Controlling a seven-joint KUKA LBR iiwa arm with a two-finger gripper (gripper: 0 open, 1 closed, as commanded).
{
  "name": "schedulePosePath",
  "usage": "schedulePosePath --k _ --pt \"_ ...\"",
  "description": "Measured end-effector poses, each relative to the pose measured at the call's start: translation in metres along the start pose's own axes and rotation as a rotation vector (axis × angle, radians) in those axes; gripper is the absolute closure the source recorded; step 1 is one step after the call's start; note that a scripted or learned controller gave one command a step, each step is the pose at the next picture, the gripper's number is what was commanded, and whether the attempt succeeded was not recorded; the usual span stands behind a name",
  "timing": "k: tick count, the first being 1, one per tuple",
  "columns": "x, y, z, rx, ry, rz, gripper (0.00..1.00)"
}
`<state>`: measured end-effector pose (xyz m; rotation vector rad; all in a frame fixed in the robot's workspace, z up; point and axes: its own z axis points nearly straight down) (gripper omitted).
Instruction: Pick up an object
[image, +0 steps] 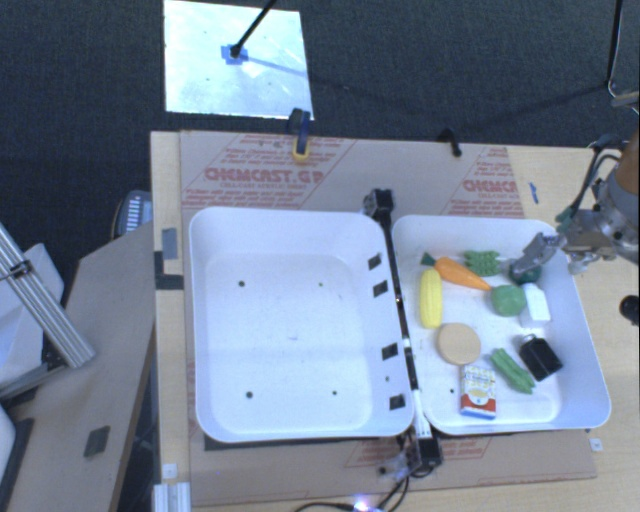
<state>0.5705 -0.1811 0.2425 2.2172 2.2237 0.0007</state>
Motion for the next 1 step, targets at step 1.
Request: schedulePosePath --k 1 --pt "0.1124 -0.0620 0.0617 0.010 0.007 -0.009 0.00"
